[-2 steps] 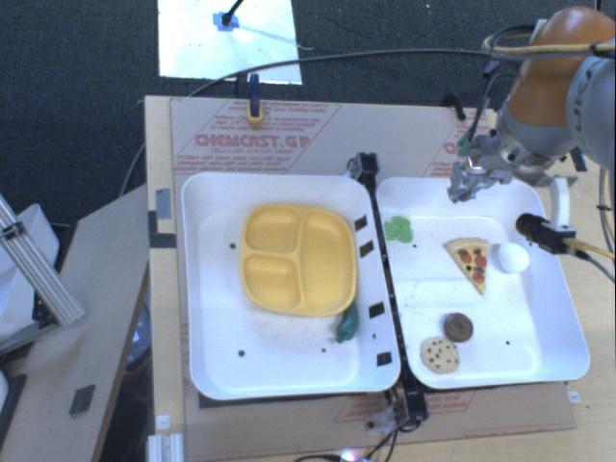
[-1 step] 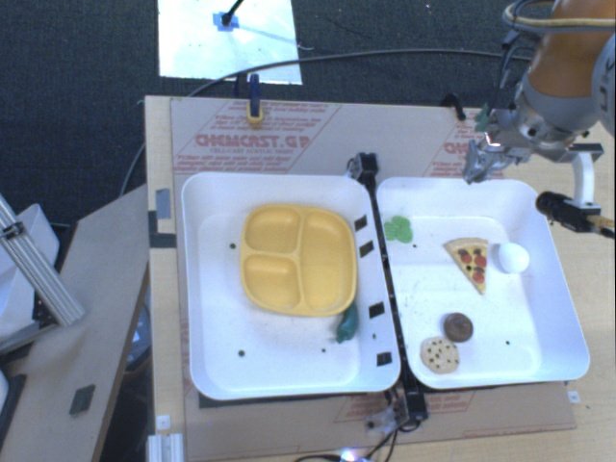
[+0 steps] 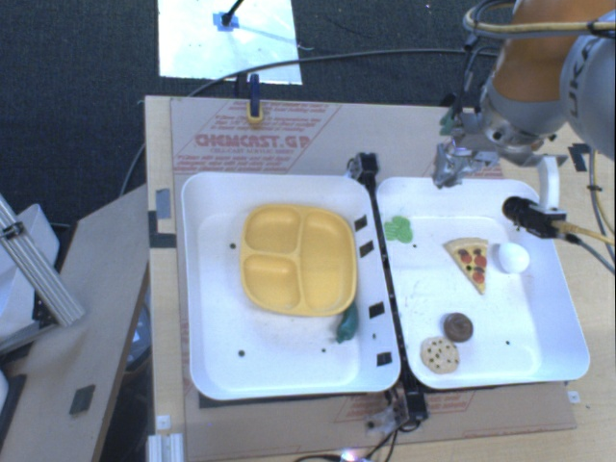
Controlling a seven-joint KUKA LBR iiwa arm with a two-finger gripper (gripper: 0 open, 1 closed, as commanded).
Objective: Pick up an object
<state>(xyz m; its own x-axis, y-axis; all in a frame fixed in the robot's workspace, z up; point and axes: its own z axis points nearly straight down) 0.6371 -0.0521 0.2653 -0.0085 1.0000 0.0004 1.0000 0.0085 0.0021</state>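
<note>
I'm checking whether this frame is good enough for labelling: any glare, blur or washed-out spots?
Camera view: the white bins are bright, so the egg nearly blends into its bin; the yellow tray, pizza slice and cookies read clearly; the hand looks soft and dark; the white sheet up top is overexposed.

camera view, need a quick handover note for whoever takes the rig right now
Gripper: above the far edge of the right bin, holding nothing that shows; open or shut cannot be told.
Right bin: green piece near the divider, pizza slice, white egg, brown cookie, chip cookie.
Left bin: yellow tray, with a dark green item at its near right corner.
Done: nothing picked yet.
Left: choose an object, descend, grasp, lift. The green piece lies closest to the gripper.
</note>
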